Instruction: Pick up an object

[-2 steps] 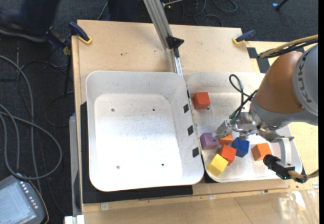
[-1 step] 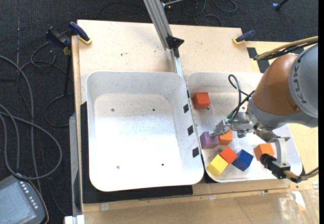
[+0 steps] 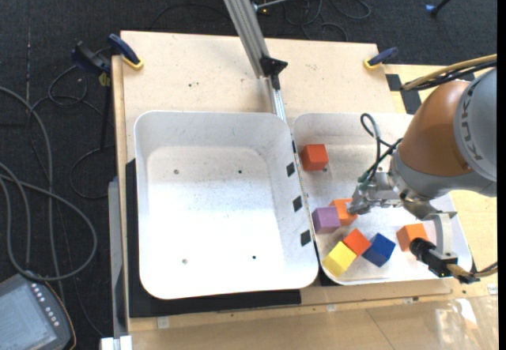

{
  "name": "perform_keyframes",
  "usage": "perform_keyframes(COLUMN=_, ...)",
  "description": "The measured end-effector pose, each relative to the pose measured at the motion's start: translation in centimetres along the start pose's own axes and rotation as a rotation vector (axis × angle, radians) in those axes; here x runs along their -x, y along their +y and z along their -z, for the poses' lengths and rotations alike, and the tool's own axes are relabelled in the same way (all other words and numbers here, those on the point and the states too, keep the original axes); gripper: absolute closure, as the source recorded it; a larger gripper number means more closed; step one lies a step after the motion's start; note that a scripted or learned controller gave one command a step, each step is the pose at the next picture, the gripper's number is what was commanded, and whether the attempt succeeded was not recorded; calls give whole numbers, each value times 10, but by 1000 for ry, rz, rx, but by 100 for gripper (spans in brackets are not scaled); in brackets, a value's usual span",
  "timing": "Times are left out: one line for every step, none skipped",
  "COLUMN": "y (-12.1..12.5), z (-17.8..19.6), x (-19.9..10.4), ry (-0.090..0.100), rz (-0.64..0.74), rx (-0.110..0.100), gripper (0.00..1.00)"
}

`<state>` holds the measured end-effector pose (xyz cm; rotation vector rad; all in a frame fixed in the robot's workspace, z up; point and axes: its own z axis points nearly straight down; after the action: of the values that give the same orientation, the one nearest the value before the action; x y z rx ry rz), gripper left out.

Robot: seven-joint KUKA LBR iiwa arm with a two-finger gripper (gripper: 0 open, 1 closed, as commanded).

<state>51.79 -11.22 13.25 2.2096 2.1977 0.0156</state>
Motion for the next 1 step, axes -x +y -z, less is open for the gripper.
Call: perform_keyframes(y=12, z=58, x=1, ry=9, rz=9, rx=-18, gripper=100)
